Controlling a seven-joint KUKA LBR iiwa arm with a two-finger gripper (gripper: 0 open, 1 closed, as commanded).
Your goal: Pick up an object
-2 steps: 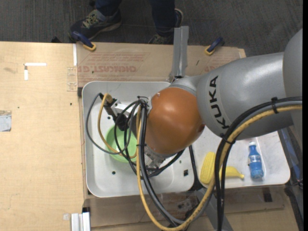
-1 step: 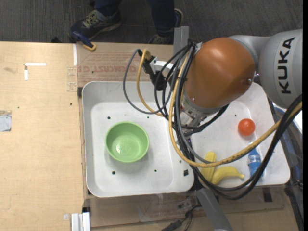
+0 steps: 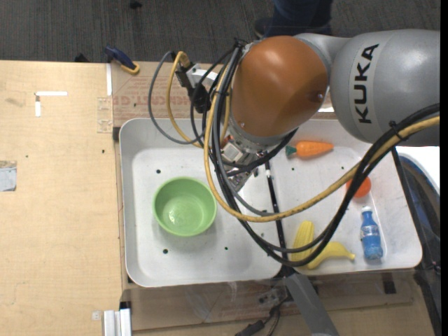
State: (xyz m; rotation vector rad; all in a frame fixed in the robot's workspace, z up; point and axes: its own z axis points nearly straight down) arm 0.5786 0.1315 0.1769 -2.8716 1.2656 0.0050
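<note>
A green bowl [image 3: 185,207] sits upright in the left part of the white bin [image 3: 140,187]. An orange toy carrot [image 3: 312,148] lies near the bin's far wall. A yellow corn cob [image 3: 303,237] and a banana [image 3: 334,253] lie near the front wall, partly behind cables. A small blue-capped bottle [image 3: 371,235] lies at the right, with an orange-red thing [image 3: 361,187] just beyond it. My gripper [image 3: 238,176] hangs under the orange wrist band, right of the bowl, mostly hidden by the arm.
Black and yellow cables [image 3: 231,201] loop over the bin's middle. A wooden board [image 3: 56,187] lies left of the bin. A second bin's edge [image 3: 427,163] shows at the right. A blue-handled tool [image 3: 120,58] lies beyond the board.
</note>
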